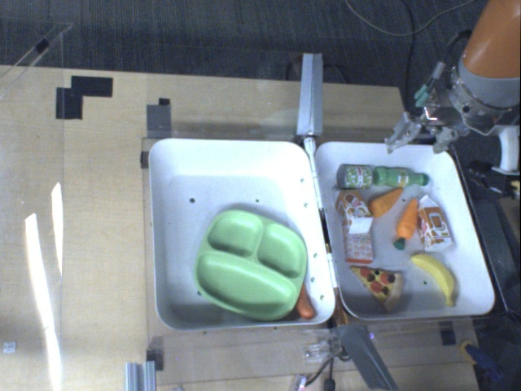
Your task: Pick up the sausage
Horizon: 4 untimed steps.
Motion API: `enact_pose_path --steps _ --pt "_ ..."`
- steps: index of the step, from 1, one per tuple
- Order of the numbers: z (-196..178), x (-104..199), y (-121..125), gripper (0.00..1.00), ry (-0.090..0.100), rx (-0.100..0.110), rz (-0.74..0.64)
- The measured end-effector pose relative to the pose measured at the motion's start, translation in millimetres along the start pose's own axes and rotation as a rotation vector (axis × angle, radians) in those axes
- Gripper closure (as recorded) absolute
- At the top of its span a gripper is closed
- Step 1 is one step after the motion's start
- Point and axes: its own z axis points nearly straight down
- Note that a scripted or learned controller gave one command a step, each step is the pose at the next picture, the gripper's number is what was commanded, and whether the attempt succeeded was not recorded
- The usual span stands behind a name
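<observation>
Sausage (304, 304) lies in left bin (167, 218), wedged between green plate (251, 263) and bin's right wall, so access is tight. Hand (418, 133) hovers at right bin's (476, 243) far rim, fingers spread, empty.

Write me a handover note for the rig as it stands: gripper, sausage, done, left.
Gripper: above the far rim of the right white bin, not down among the items; nothing seen in it.
Sausage: likely the small reddish-orange piece in the left white bin, tucked at the near right edge of the green three-compartment plate, mostly hidden.
Done: no pick.
Left: cross to the left bin, reach, grasp, lift.
</observation>
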Motion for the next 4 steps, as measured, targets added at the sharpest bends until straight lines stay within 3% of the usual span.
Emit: enact_pose_path --steps 1,2,3,4 --pt "138.6 -11.8 12.3 0.00 0.000 0.000 -0.169" --pt "188.6 -70.8 -7.5 0.00 -0.002 -0.004 -0.300" --pt "187.8 -85.0 31.3 0.00 0.009 0.013 -0.331" --pt "188.4 -39.7 -10.1 0.00 0.000 -0.004 -0.234"
